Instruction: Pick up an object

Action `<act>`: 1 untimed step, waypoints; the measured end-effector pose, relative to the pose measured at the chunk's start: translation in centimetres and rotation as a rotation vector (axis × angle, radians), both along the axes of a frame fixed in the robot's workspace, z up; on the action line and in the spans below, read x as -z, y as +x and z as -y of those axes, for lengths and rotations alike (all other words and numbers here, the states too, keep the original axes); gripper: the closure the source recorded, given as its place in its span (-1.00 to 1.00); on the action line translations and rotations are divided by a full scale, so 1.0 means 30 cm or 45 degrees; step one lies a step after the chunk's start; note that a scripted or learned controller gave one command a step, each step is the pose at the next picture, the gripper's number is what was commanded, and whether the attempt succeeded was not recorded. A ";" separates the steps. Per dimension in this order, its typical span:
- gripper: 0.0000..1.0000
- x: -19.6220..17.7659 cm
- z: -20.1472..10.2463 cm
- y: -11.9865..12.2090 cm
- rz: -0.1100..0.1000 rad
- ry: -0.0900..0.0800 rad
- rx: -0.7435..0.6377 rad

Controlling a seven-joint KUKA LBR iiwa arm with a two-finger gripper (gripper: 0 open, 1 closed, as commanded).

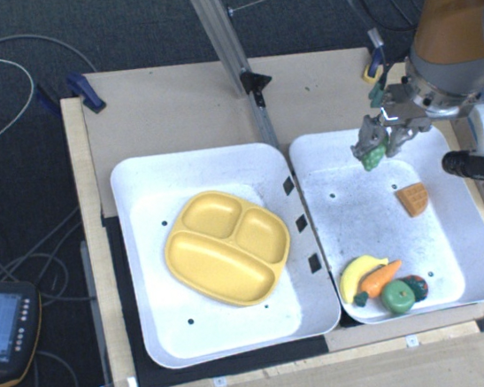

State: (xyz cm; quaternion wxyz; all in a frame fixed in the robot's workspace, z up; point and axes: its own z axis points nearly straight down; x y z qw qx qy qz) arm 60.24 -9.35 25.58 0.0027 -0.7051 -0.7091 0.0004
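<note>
- Green object, small and seemingly leafy, is sitting pinched between the fingers of the gripper; it is too small and blurred to name with certainty.
- It is hanging over the far left part of the right bin, and whether it is lifted clear of the bin floor or touching it cannot be told from this slanted angle.
- The fingers are closing on the green object from either side, pointing down and toward the left of the view.
- The arm is reaching in from the upper right, its orange band showing above the grey wrist.
- Just right of and nearer than the gripper, a tan waffle-like piece is lying on the right bin's floor, apart from the held object.
- Along the near edge of the same bin, a banana, a carrot and a green apple-like fruit are crowding together, the carrot lying against the banana, with a dark item tucked just beside the green fruit.
- The left bin is carrying a yellow divided plate, lying flat near its middle.
- Both bins are resting side by side on the counter, with a metal pole rising from behind them.
</note>
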 end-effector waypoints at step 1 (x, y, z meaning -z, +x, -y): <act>1.00 -0.007 -0.197 -0.032 0.002 0.001 -0.002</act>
